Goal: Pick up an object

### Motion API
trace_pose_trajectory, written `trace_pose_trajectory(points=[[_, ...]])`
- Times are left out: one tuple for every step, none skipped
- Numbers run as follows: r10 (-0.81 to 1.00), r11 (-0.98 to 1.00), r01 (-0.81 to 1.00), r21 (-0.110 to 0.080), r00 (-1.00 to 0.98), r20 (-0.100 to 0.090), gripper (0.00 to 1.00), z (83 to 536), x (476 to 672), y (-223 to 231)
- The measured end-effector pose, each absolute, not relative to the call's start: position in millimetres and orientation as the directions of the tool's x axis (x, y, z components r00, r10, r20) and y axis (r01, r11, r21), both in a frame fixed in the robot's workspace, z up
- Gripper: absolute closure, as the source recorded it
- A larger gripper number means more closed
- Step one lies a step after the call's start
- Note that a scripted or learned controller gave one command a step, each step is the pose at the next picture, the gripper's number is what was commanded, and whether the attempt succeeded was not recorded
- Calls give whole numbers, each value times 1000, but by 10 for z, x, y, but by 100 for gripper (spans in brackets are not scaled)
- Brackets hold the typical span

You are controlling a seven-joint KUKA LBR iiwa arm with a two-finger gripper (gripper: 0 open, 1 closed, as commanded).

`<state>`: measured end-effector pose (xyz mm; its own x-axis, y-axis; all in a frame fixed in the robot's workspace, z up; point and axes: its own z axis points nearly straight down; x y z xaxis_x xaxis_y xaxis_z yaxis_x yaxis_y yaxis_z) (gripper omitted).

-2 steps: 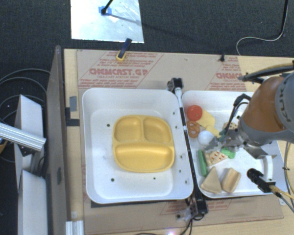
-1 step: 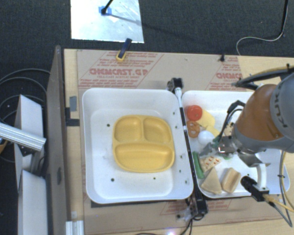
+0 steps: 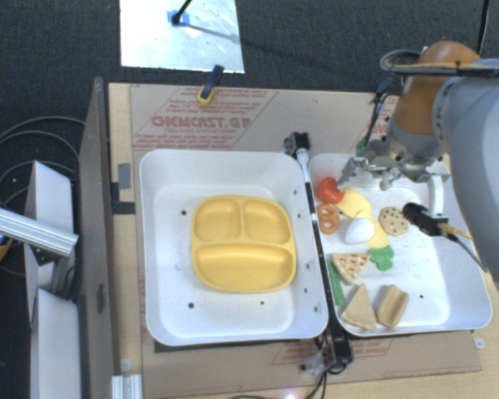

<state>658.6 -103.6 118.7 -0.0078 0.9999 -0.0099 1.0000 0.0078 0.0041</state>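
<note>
A: What lies around you?

B: Seen from the camera above, dark carpet runs behind a cardboard-covered surface (image 3: pixel 233 115) printed with red lettering. A shiny grey sheet (image 3: pixel 181 22) lies on the carpet at the top, and a small yellow-and-blue clip (image 3: pixel 209 86) sits at the cardboard's far edge. White blocks and a metal rail stand at the left, beside black cables.

A: And on the surface?

B: Two shallow white bins side by side. The left bin (image 3: pixel 170 306) holds a yellow divided tray (image 3: pixel 243 243), flat, about in its middle. The right bin (image 3: pixel 466 306) holds the toy food.

A: Which pieces?

B: Near the divider, a red tomato (image 3: pixel 329 191), with a pretzel (image 3: pixel 328 218) just below it. Beside them a yellow piece (image 3: pixel 355 204) touches a white egg (image 3: pixel 358 230). A chip cookie (image 3: pixel 392 220) lies to the right of the egg, and a green piece (image 3: pixel 382 257) sits below. A pizza slice (image 3: pixel 350 265) lies beside the green piece. At the near end, a wedge of bread (image 3: pixel 359 307) and a bread roll (image 3: pixel 392 305) rest side by side. A green strip (image 3: pixel 336 288) lies along the divider.

A: Where are you?

B: My grey arm (image 3: pixel 482 131) comes in from the right, orange band above the wrist. My jaws (image 3: pixel 391 173) hang over the far end of the right bin, above the cookie and yellow piece. I cannot tell how wide they stand, and nothing is seen between them.
</note>
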Motion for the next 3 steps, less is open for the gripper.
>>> trace_pose_trajectory(points=[[1000,0,1000,19,0,-10,0,1125,6571,-979],[1000,-3,1000,2,3,-2,0,858,5437,-1184],[1000,12,1000,3,-12,0,0,853,6426,-895]])
